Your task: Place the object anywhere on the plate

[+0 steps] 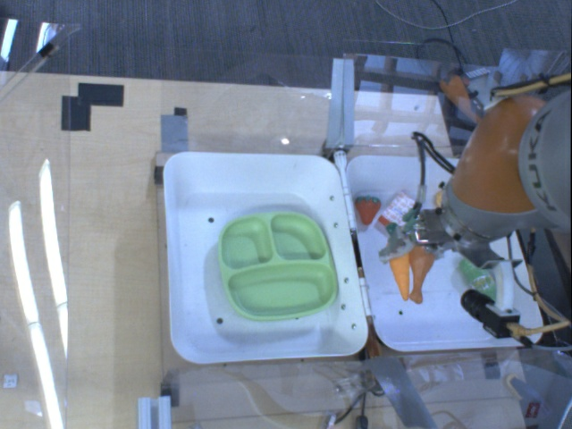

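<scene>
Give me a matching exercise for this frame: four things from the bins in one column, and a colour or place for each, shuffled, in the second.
Things:
1. plate
2. carrot
3. strawberry
4. tool

Descriptions:
A. red, in the right bin near the divider
B. green, with three compartments, lying in the left bin
C. orange, lying in the right bin just below the tool
D. at the arm's end, above the right bin

Pairs: 1-B, 2-C, 3-A, 4-D
</scene>
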